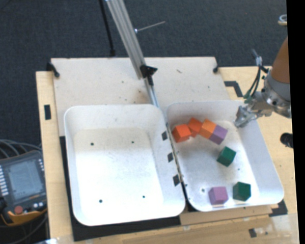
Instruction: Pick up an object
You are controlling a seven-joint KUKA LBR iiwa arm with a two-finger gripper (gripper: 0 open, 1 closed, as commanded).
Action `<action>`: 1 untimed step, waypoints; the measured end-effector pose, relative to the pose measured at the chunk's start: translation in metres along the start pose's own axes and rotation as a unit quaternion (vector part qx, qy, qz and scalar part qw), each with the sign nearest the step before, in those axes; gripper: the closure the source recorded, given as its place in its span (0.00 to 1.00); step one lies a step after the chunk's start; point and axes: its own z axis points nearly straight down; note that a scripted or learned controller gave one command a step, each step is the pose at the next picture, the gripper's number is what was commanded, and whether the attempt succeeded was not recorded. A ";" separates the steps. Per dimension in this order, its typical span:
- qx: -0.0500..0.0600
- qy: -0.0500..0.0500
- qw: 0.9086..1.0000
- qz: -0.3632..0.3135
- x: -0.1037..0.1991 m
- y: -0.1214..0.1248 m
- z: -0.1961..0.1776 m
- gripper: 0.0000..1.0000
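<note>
Camera view: the jaws [242,117] hung over the upper right rim of the right bin [266,159], just inside its wall; whether they were spread or pressed together could not be told at this size, and nothing was seen between them.

Nearest candidate was the light purple block [219,134], just left of and slightly below the jaws, touching a light orange block [208,127]. That one butted against a darker orange block [195,125] and a red-orange block [181,133], the four forming a tight row toward the bin divider. A dark green block [226,156] lay alone, below the purple one and apart from it. Near the bin's lower edge sat a second purple block [218,195] and a second green block [242,191], close together.

Judgement: the blocks looked small, rigid and light, with flat faces; they should not deform, though smooth sides may slip under a shallow pinch. Best hold would be across two opposite flat faces, square-on. The lone green block offered free sides all round; the row left little room beside its members.

The left bin [119,161] stood beside it on the desk [49,150].
</note>
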 end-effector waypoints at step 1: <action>0.000 0.000 1.000 -0.001 -0.002 0.002 -0.052 1.00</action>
